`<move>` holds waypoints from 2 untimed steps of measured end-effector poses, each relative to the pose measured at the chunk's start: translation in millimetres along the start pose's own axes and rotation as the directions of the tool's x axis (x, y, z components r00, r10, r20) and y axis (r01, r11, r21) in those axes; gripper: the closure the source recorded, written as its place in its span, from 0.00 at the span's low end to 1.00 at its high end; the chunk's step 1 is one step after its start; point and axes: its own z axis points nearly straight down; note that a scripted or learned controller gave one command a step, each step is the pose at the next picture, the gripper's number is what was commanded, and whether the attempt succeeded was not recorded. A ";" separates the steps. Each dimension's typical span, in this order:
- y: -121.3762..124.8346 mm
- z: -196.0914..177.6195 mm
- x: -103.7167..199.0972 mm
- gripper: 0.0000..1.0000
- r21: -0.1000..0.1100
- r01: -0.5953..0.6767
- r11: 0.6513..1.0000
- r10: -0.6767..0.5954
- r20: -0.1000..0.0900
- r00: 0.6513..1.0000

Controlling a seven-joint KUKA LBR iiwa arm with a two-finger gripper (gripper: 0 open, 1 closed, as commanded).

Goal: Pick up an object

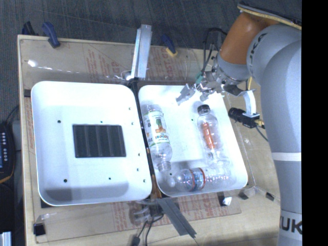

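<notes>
Three clear plastic bottles lie in the right bin [174, 94]. One with a green and orange label [156, 132] lies along the bin's left wall. Another with an orange label and black cap [208, 132] lies toward the right side. A third with a red and blue label [195, 178] rests across the near end. My gripper [190, 91] hangs over the far end of this bin, just up and left of the black cap, fingers spread with nothing between them.
The left bin [51, 111] has a dark ribbed panel [99, 141] in its floor. A metal divider bar [141, 50] rises at the back between the bins. Blue clamps [51, 35] grip the board's far edge. Cables run by the right bin's right rim.
</notes>
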 end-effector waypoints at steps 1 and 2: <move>-40.5 51.0 -0.6 0.00 0.000 -0.026 1.000 0.026 0.001 1.000; 11.7 -6.7 71.7 0.00 -0.002 -0.097 0.995 0.097 0.001 0.995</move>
